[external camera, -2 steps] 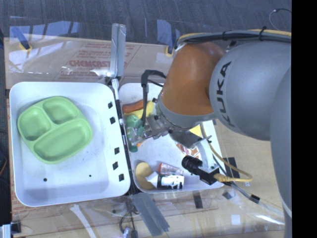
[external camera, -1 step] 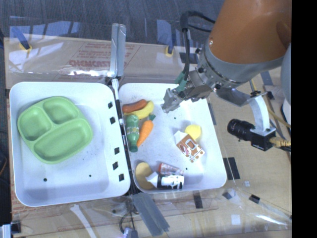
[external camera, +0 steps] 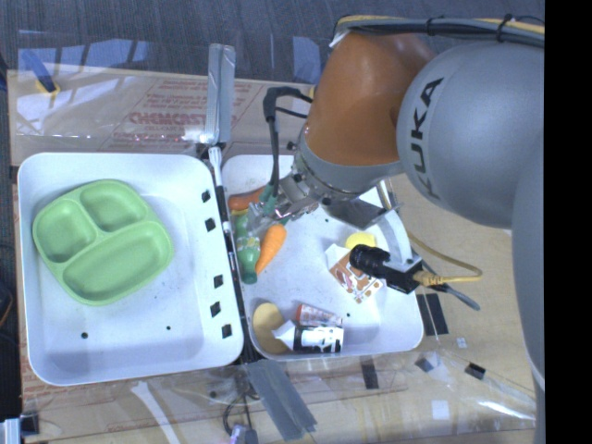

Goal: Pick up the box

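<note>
Down low with the gripper (external camera: 280, 207) at the left side of the right bin (external camera: 305, 285), right over the top of the carrot (external camera: 270, 246) and a green piece (external camera: 246, 250) along the wall. Can't tell how wide open from up here, tucked under the big wrist; nothing plainly held.

Looking for the box (external camera: 353, 283): small, white with orange print, lying toward the middle-right of the same bin, just beside a yellow thing (external camera: 363, 241) and well apart from the gripper.

Reads as the approach step, with no grasp made on the box. Calls next for a lift clear of the carrot, a shift across the bin toward the right, then a descent square over the box. Needs care on the way down: looks flat, so probably little to pinch, and crowded by the yellow thing behind and a black-and-white can (external camera: 319, 339) nearer the front.

Nothing doing over in the left bin (external camera: 120, 340), just the green plate (external camera: 102, 239).
</note>
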Available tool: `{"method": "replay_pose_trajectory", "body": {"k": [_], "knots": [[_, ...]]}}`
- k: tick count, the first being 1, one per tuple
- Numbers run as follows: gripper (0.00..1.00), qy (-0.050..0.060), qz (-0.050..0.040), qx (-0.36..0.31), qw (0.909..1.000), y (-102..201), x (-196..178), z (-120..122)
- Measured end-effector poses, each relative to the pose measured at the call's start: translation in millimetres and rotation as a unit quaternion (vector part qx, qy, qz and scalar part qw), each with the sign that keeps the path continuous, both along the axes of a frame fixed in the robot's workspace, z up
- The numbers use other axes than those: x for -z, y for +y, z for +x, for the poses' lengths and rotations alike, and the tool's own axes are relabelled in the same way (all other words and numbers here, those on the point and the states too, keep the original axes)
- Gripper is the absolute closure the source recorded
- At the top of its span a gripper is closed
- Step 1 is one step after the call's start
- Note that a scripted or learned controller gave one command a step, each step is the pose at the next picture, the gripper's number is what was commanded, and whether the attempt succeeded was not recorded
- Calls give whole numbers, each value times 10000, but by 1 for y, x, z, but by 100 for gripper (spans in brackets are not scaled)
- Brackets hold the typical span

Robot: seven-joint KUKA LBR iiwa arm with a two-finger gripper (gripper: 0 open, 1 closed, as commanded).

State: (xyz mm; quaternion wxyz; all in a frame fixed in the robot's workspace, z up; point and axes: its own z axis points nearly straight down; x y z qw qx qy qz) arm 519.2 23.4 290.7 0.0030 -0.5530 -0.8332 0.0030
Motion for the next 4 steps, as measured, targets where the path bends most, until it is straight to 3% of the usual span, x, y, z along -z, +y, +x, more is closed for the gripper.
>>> {"method": "replay_pose_trajectory", "body": {"k": [1,2,3,4], "knots": [[100,1,7,-64,10000,-53,103,-43],[100,-7,6,-551,9985,34,103,48],[100,-8,7,-1380,9904,140,126,42],[100,-17,13,-2593,9658,179,109,34]]}}
